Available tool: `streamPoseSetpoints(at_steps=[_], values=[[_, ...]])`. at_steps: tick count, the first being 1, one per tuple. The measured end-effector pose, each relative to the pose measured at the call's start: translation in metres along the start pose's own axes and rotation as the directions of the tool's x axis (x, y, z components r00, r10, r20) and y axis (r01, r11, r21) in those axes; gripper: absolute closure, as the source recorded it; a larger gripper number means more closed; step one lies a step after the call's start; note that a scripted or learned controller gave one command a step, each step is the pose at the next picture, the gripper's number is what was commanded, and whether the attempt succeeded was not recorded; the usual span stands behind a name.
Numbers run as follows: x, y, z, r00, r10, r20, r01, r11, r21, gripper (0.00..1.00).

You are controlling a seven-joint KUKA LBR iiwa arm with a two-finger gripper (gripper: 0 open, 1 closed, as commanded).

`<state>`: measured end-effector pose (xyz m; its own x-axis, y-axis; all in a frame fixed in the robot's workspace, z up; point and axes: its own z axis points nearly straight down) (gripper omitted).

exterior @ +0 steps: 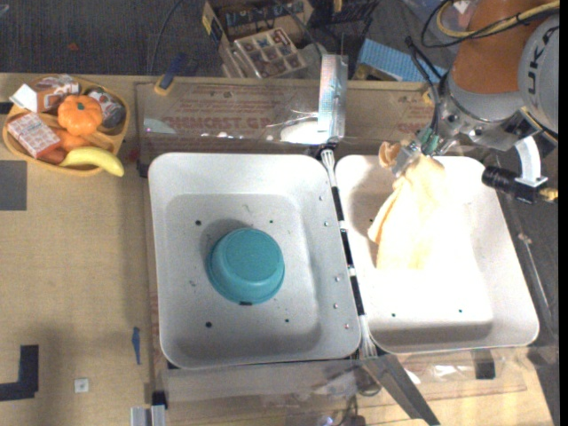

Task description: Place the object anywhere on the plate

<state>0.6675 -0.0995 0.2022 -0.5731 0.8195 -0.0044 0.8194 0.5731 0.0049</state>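
Note:
A teal round plate [247,264] lies in the middle of the left white bin [177,185]. Over the back of the right white bin [506,309], my gripper [422,147] comes in from the upper right. It is shut on the top of a pale cream-orange soft object [406,216]. The object hangs down and to the left from the fingers, looks blurred, and its lower end is near the right bin's floor. The plate is well to the left of the gripper, across the divide between the two bins.
A basket of toy food [67,127] with a pumpkin and a banana sits at the far left on the bench. A cardboard wall [231,118] runs behind the bins, with cluttered boxes and cables beyond it. The arm's orange band [501,16] is at the upper right.

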Motion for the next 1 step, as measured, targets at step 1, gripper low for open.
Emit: streamPoseSetpoints(at_steps=[1], values=[[-0.0018, 0.0004, -0.0241, 1.0, 0.001, 0.0, -0.001, 1.0, 0.0, 1.0]])
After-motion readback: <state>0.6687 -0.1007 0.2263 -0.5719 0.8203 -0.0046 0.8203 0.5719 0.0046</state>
